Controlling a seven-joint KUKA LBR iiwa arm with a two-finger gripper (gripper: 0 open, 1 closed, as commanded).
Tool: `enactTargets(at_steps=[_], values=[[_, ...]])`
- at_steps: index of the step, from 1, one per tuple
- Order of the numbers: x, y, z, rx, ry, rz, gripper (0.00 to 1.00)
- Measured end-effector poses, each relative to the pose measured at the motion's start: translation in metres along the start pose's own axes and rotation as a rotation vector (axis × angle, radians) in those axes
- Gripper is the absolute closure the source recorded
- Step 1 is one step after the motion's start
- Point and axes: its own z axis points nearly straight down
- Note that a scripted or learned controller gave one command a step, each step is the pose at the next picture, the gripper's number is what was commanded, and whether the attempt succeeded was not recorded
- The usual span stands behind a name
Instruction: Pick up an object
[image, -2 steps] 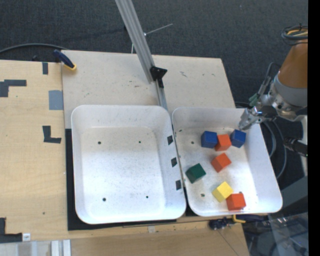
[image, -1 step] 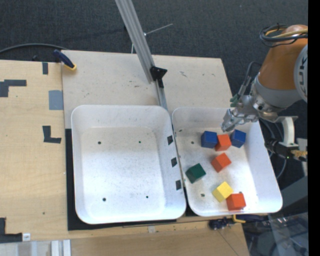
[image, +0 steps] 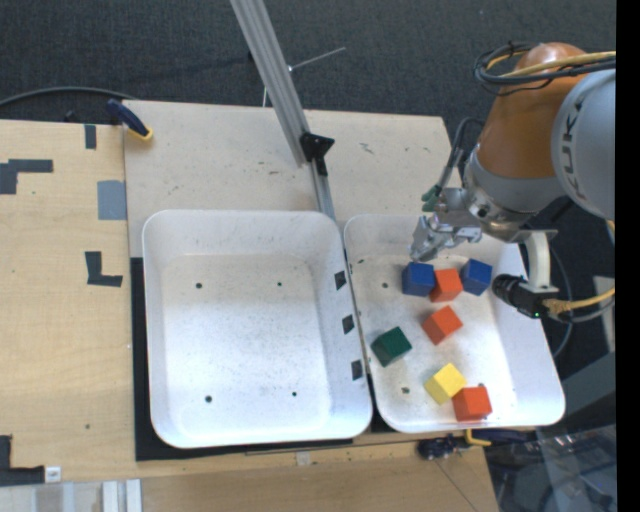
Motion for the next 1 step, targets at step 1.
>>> enactTargets(at_steps=[1], values=[[0.0593, 0.0026, 0.0046, 0.001, 0.0, 0.0, 1.0]])
